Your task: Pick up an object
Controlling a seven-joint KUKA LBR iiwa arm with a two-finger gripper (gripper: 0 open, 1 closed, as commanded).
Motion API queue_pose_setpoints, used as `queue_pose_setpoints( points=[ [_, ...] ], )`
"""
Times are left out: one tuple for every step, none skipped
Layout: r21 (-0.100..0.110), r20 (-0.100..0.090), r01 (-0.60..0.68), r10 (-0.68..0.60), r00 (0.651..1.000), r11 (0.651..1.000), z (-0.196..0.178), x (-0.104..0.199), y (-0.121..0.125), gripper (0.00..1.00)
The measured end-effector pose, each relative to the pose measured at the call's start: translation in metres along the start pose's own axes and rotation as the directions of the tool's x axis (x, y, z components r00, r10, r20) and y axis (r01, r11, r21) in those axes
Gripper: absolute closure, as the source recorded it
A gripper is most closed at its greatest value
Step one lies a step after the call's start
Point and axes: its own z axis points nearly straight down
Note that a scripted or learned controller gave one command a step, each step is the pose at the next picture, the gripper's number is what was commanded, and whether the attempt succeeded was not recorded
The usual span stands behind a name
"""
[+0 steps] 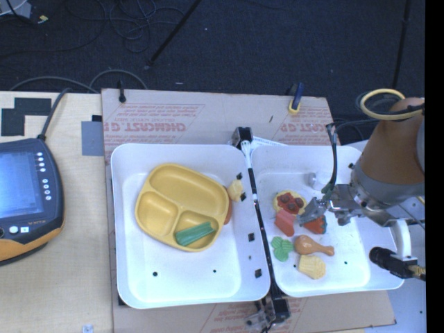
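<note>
The hand (313,212) hangs low over the red toy (317,224), touching it; its grip I cannot tell.

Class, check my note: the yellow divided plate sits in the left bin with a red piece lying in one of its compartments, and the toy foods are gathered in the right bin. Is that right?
Not quite. The piece in the yellow divided plate is green, not red, as the camera view shows. The rest holds: the plate sits in the left bin, and the toy foods are gathered in the right bin.
</note>
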Motion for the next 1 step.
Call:
queue_pose_setpoints(
  points=[
    [-0.012, 0.0, 0.0, 0.0, 1.0, 1.0, 0.0996, -0.0336, -0.035, 0.0]
  ],
)
